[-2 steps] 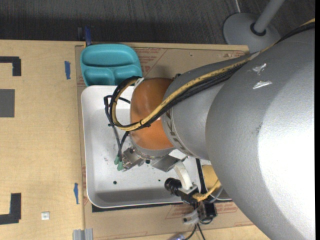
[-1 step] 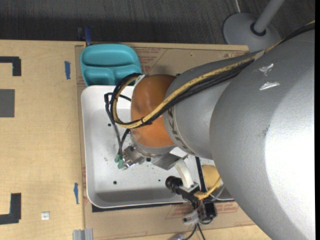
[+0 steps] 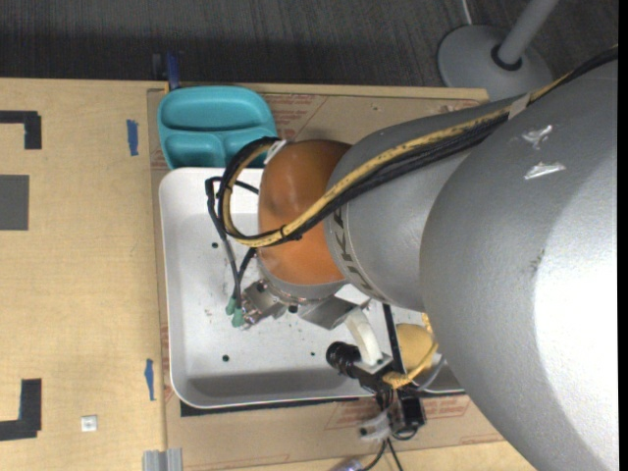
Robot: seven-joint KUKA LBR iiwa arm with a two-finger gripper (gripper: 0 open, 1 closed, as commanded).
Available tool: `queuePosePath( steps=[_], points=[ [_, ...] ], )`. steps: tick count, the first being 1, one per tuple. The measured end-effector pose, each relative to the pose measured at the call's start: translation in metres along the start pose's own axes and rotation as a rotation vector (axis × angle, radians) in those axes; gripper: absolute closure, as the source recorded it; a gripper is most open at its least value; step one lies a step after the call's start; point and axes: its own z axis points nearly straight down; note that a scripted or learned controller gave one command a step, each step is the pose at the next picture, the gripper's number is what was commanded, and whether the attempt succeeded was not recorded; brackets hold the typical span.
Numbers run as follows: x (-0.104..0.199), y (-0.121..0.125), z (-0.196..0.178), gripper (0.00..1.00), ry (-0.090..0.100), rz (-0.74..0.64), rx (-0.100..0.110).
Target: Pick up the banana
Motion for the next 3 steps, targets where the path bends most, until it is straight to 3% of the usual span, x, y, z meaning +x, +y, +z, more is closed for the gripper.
queuePosePath(
  steps=[1,3],
  points=[
    [-0.009,-0.005,0.072,1.0,0.001,-0.328,0.002],
    [-0.009,-0.004,0.053,1.0,0.0,-0.326,-0.003]
  ],
)
